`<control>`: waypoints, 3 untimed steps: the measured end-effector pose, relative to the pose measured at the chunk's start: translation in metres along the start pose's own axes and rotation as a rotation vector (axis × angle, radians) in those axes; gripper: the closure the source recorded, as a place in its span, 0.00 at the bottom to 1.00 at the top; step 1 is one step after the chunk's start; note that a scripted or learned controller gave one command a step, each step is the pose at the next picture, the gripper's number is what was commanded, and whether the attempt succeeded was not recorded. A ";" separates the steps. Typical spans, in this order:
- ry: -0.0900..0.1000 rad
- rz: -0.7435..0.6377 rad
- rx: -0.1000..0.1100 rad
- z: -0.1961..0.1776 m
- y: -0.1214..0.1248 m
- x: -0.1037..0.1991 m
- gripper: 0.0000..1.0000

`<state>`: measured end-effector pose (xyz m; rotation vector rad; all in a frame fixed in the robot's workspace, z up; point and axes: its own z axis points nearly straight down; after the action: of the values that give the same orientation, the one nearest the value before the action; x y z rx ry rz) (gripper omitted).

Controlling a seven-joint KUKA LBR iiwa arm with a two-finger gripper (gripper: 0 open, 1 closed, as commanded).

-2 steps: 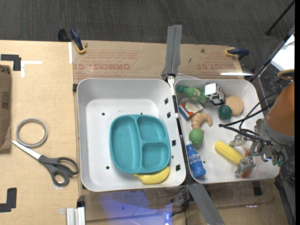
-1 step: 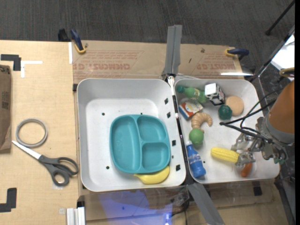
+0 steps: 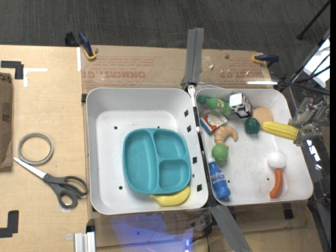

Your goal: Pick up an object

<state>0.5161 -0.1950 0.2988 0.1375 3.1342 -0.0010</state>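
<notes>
The right bin [image 3: 294,193] holds several small items. Along its back are a green bottle [image 3: 215,104], a white toy car [image 3: 239,104], a beige egg shape [image 3: 263,113], a dark green ball [image 3: 252,125] and a corn cob [image 3: 281,130]. Near the divider lie a red and white packet [image 3: 213,121], a croissant [image 3: 226,135], a green fruit [image 3: 220,152] and a blue bottle [image 3: 219,180]. A white ball [image 3: 276,160] and an orange-red sausage [image 3: 276,184] lie at the front right. In the left bin [image 3: 102,140], a teal divided plate [image 3: 156,160] partly covers a banana [image 3: 172,197].
Scissors [image 3: 55,182] and a tape roll [image 3: 35,147] lie on the wooden bench left of the bins. Cardboard [image 3: 136,70] with blue clamps [image 3: 86,46] runs behind them. A metal fixture [image 3: 310,118] with cables stands against the right bin's right wall, by the corn's end.
</notes>
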 end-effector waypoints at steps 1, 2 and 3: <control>0.002 -0.366 -0.002 0.207 0.012 -0.001 1.00; -0.002 -0.310 -0.001 0.012 0.000 -0.013 1.00; 0.002 -0.524 -0.003 0.153 0.041 -0.025 1.00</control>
<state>0.5452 -0.1565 0.1455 -0.6799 3.0648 0.0019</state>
